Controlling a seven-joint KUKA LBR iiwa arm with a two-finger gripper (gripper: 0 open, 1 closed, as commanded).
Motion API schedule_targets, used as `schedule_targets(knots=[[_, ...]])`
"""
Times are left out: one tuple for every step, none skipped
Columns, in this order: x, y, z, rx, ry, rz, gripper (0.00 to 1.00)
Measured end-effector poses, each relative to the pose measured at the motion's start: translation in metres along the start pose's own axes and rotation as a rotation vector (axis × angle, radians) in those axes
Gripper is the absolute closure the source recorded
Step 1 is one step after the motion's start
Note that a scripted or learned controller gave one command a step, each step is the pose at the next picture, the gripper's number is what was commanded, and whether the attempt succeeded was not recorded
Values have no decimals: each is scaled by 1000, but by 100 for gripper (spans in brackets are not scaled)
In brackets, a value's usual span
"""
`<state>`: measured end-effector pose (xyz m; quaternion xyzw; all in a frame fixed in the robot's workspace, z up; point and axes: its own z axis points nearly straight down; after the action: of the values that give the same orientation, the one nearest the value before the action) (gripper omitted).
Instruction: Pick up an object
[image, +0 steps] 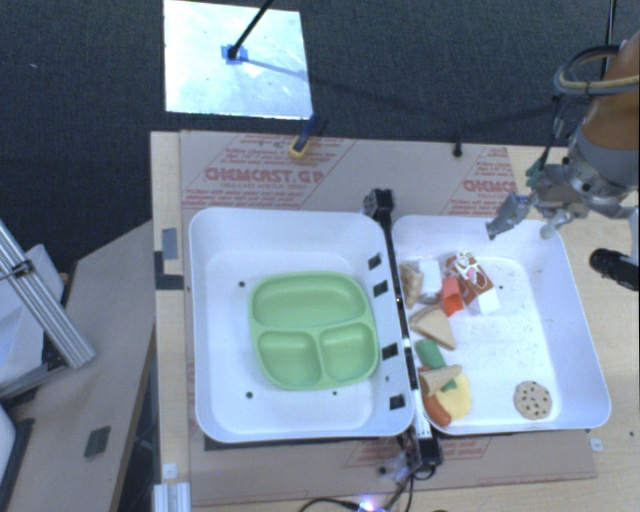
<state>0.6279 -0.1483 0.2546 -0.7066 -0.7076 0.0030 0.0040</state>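
Gripper (528, 215) open over the right bin's (570, 300) far edge; we judge approach, next descend onto the cookie (532, 400).

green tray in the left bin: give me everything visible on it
The green tray is a pale green, plastic-looking divided plate with rounded corners: one long compartment across the far side, two smaller ones on the near side. It lies flat, roughly central in the left bin, slightly rotated. All three compartments hold nothing. Only the bin floor touches it.
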Motion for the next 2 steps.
schedule_targets(knots=[[0, 2, -7, -12, -2, -2, 0], [9, 6, 48, -10, -1, -5, 0]])
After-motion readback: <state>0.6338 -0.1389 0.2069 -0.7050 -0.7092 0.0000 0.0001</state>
